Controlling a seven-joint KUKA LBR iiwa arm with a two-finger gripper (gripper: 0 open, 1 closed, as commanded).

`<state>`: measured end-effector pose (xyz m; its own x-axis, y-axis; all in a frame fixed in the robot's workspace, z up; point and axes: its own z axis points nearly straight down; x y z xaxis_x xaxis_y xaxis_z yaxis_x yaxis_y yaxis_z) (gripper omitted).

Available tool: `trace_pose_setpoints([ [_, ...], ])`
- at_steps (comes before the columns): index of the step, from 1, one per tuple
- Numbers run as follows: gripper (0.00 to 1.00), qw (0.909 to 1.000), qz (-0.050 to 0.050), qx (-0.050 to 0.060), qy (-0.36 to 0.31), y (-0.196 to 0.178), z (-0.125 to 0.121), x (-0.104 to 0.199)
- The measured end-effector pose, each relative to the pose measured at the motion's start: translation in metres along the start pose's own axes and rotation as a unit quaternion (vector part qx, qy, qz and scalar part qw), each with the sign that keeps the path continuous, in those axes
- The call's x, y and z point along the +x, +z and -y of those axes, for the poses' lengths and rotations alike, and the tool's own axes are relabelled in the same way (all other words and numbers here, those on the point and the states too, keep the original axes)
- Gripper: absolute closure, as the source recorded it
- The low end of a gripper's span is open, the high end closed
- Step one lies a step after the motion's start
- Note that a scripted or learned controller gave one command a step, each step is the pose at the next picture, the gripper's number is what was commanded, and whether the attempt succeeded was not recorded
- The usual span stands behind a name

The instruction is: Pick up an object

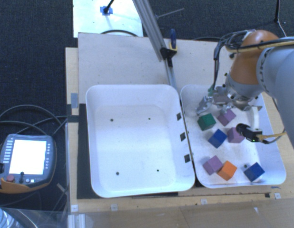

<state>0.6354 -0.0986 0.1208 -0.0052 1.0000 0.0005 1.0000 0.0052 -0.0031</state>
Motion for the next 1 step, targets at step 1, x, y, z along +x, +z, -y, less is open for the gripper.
trace_pose_setpoints([
  [1, 1.0, 1.0, 0.0, -0.004, 0.0, -0.0143, -0.0019, -0.0008],
])
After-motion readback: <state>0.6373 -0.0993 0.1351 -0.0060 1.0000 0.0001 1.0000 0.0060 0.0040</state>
